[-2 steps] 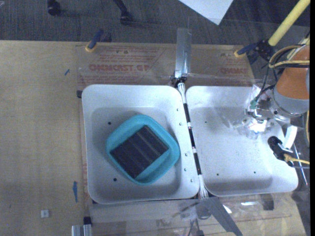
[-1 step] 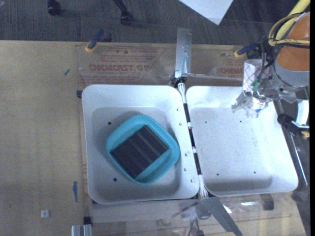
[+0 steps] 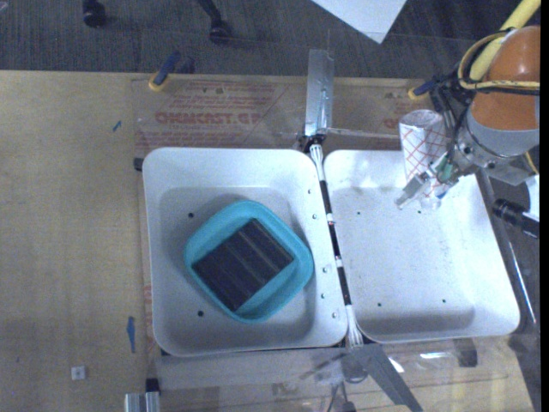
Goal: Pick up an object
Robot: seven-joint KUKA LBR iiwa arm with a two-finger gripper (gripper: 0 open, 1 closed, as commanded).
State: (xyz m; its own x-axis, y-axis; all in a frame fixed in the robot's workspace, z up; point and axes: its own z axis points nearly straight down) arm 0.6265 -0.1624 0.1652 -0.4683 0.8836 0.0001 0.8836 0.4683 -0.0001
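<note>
Nearest me, the left bin (image 3: 163,230) holds the one thing worth picking: a blue dish (image 3: 249,260) lying flat near the bin's middle, turned cornerwise, with a dark ribbed slab (image 3: 242,264) sitting inside it. The dish is broad with rounded corners and a low, sloping rim, so I'd judge it awkward for narrow jaws; a pinch on that rim could slip, or the slab could slide out if the dish tips.

Across the divider, toward 3 o'clock, lies the right bin (image 3: 412,273). At its 1 o'clock corner hangs the gripper (image 3: 422,189), with a white, red-checked paper thing (image 3: 422,140) just behind it. Whether the jaws are apart or together, I cannot tell.

The gripper is well apart from the dish, so closing where it hangs would, I reckon, catch nothing.

Farthest off, the table (image 3: 69,187) runs back to a dark floor.
</note>
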